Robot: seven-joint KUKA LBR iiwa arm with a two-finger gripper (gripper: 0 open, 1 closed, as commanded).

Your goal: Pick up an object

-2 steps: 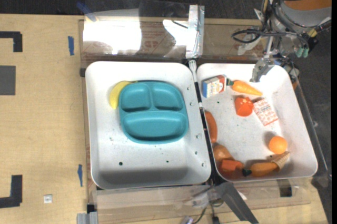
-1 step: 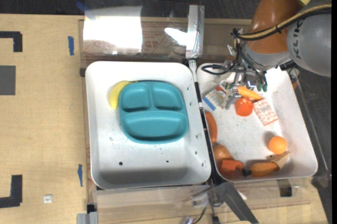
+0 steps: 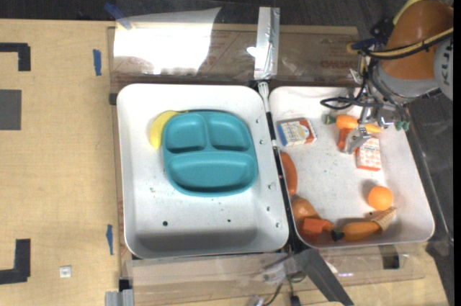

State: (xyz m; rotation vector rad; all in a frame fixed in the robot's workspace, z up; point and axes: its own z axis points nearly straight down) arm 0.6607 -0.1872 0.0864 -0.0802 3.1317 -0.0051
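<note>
Camera view: gripper (image 3: 358, 137) low over the upper part of the right bin (image 3: 418, 186), fingers close together around a small orange piece (image 3: 348, 122), though whether they truly clamp it cannot be told. Just beside it a red-and-white packet (image 3: 369, 153); a blue-and-white carton (image 3: 296, 132) sits further left, and an orange ball (image 3: 379, 196) nearer the front. Left bin (image 3: 137, 175) carries a teal divided tray (image 3: 209, 152) with a yellow item (image 3: 158, 127) tucked at its left edge.

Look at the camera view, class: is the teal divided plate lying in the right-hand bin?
No, the teal divided plate lies in the left bin, partly covering a yellow object, while the right bin holds small food items.
</note>
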